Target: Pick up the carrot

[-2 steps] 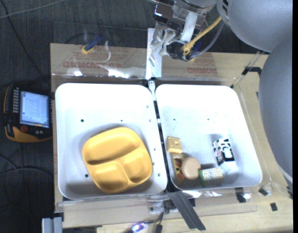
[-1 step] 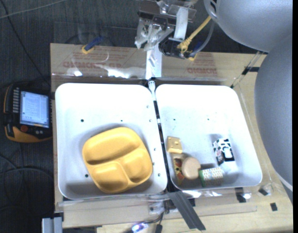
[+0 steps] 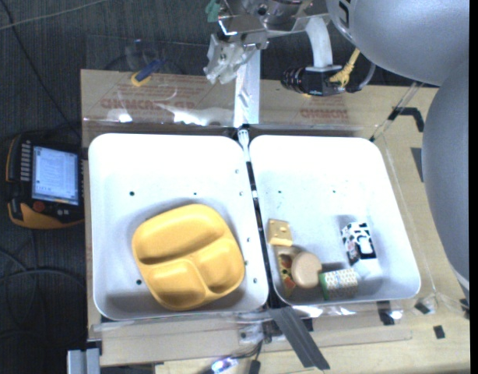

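The gripper (image 3: pixel 227 57) hangs high over the far edge of the bench (image 3: pixel 301 104), above the seam between the bins and well apart from their contents — whether its jaws are wide or narrow I cannot tell. A yellow tray (image 3: pixel 188 254) lies in the left bin (image 3: pixel 114 162). Small items cluster at the near side of the right bin (image 3: pixel 325 162); no carrot is clearly identifiable among them. Judging by this, nothing is grasped — the approach, descent and grip all remain.

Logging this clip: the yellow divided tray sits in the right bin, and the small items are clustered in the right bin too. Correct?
Not quite. The camera view shows the yellow divided tray in the left bin, not the right. The small items are clustered in the right bin, as you said.
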`<control>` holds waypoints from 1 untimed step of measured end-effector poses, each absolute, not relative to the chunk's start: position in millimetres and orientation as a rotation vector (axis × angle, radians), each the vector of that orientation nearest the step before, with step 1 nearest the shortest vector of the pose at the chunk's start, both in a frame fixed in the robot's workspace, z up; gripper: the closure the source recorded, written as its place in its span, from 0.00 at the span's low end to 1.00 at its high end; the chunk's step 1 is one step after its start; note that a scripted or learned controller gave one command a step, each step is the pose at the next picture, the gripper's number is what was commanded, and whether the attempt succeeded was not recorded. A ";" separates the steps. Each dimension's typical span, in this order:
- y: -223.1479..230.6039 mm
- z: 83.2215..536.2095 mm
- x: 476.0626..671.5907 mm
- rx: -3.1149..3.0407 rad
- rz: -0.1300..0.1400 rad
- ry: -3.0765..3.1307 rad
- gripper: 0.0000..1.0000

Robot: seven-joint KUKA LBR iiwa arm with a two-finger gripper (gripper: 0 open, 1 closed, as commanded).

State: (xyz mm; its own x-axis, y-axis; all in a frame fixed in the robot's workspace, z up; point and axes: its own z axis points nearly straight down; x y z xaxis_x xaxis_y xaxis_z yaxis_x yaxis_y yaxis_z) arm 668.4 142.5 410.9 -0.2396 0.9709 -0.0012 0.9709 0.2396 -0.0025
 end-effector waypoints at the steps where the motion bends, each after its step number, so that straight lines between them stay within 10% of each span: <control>1: 141.9 323.3 626.3 -2.016 0.005 -2.406 1.00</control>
